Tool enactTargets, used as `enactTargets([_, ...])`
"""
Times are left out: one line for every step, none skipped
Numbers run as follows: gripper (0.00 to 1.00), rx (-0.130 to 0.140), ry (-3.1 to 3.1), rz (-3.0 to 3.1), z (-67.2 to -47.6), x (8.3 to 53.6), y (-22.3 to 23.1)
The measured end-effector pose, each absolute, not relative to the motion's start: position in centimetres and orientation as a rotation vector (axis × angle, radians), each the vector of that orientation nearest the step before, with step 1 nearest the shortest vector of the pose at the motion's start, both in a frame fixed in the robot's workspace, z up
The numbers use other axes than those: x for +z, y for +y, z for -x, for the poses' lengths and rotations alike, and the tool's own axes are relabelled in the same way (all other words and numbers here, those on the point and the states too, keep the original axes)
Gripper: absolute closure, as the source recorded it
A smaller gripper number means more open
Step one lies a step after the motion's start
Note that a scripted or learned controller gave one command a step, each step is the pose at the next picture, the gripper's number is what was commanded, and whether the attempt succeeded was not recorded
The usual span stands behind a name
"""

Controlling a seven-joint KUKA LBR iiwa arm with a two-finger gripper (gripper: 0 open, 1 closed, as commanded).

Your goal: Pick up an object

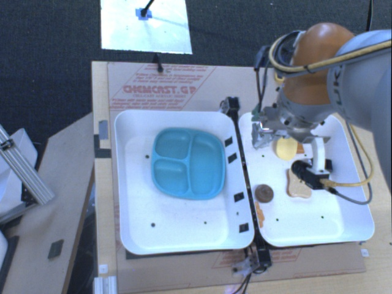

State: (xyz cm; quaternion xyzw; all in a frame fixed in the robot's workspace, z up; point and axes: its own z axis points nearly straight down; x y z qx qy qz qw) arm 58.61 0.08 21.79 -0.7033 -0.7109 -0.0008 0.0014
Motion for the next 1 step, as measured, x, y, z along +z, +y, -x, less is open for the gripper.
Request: enactTargets([1.00, -0.002, -2.232, 2.206, -57.40, 21.71, 6.37])
